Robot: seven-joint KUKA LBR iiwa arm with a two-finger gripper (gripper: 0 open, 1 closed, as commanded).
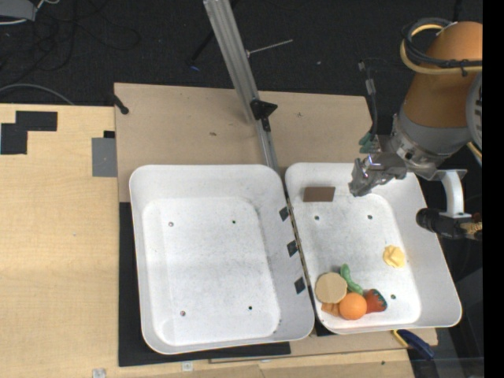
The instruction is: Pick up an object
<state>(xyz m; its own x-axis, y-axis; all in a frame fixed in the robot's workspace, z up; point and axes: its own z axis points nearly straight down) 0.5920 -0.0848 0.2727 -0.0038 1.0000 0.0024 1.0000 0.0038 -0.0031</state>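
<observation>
In the right bin [429, 278] lie a brown flat block [319, 194] near the far wall, a small yellow piece [394, 256] by the right wall, and a cluster at the near edge: a tan round disc [331, 288], an orange ball [353, 306], a red piece [375, 302] and a green stem-like piece [350, 277]. My gripper [364, 181] hangs over the bin's far edge, just right of the brown block. Nothing shows between its fingers.
The left bin [157, 211] lies beside the right one, joined by black clips [291, 246]. A slanted metal rail [240, 69] runs down from the top to the bins' far junction. The grey and orange arm [441, 85] fills the upper right.
</observation>
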